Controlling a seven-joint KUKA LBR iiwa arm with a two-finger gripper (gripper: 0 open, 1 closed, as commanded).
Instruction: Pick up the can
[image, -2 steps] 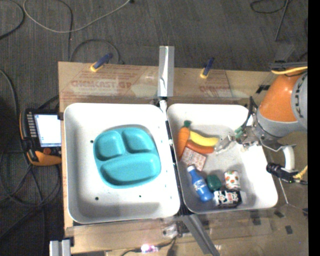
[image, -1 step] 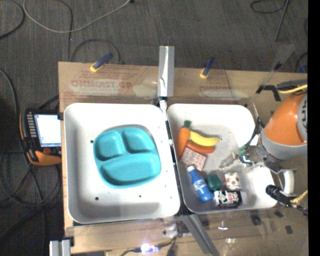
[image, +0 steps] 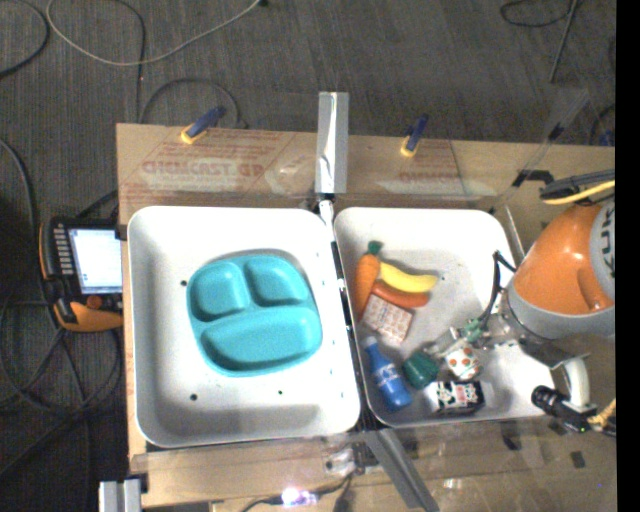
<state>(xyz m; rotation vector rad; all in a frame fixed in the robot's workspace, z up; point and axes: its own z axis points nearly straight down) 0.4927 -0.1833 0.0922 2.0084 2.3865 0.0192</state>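
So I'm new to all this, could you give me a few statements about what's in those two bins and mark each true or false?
1. The blue divided tray lies in the left bin. True.
2. The banana is in the left bin. False: it is in the right bin.
3. The carrot lies beside the banana. True.
4. The blue bottle stands on the tray. False: it lies in the right bin.

Dim, grainy overhead view, soft shadows, mild glare on white bins (image: 150, 300)
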